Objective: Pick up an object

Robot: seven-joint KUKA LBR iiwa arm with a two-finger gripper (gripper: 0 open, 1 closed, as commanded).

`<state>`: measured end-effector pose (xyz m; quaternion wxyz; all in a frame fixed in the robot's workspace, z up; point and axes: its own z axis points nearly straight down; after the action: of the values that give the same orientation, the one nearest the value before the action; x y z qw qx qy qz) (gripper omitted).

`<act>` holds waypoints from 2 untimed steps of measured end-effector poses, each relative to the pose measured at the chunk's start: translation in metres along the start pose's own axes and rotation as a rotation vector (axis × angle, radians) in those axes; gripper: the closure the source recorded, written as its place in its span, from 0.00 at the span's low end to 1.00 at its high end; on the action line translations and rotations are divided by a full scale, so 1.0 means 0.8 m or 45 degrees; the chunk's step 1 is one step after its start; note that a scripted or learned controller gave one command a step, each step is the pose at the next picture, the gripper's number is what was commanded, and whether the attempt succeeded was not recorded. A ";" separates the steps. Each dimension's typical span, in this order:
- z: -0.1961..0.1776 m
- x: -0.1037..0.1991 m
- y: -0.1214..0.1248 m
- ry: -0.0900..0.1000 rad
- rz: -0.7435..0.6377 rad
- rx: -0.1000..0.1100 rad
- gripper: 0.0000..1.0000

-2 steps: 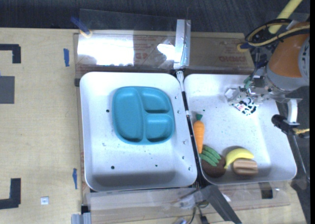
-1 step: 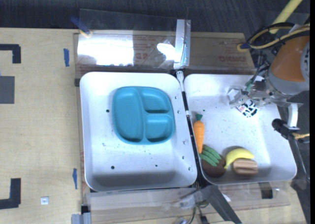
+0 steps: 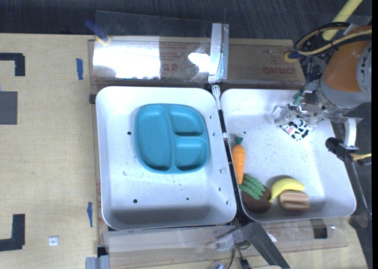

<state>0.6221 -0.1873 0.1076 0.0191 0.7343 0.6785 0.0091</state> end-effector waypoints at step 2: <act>-0.002 0.005 -0.013 -0.003 0.071 -0.019 0.00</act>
<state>0.6119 -0.1828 0.1086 0.0251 0.7528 0.6577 0.0141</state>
